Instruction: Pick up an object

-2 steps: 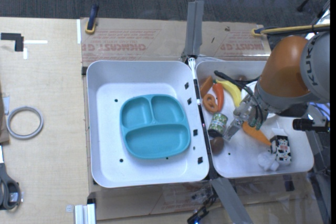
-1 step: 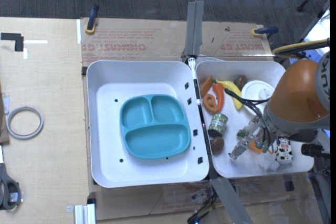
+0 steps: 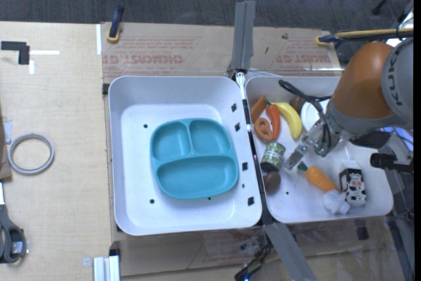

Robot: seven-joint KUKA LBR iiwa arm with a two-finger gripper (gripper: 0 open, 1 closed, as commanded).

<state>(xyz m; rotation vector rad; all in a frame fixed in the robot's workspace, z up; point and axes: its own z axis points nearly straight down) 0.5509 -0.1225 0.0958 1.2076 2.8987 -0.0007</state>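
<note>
Arm came in from the right, gripper (image 3: pixel 301 158) low over the right bin (image 3: pixel 375 210), tip just beside the small can (image 3: pixel 273 154) and near the carrot (image 3: pixel 320 178). Couldn't tell how the hand stood: the wrist hardware blurred the tip, so apart or together is unknown, and nothing showed as held.

Step, as a guess: the reach or descent toward a pick, no grasp confirmed. Candidates all sat in the right bin — banana (image 3: pixel 290 118), orange ring piece (image 3: pixel 267 129) and a red-orange piece crowded at the left wall, a dark round item (image 3: pixel 271 181) below the can, and the cow figure (image 3: pixel 354 185) with a white lump (image 3: pixel 337 204) at the near right corner. The left bin (image 3: pixel 125 161) held just the teal divided plate (image 3: pixel 195 158).

Next move likely calls for centring on one item and a straight drop; the carrot looked the freest.

Room: tight at the divider (image 3: pixel 253 154) between the bins, where the can and dark item sat close to the wall, so a finger could catch the rim. More open floor lay mid-bin, right of the carrot. Straight up was free for the lift.
</note>
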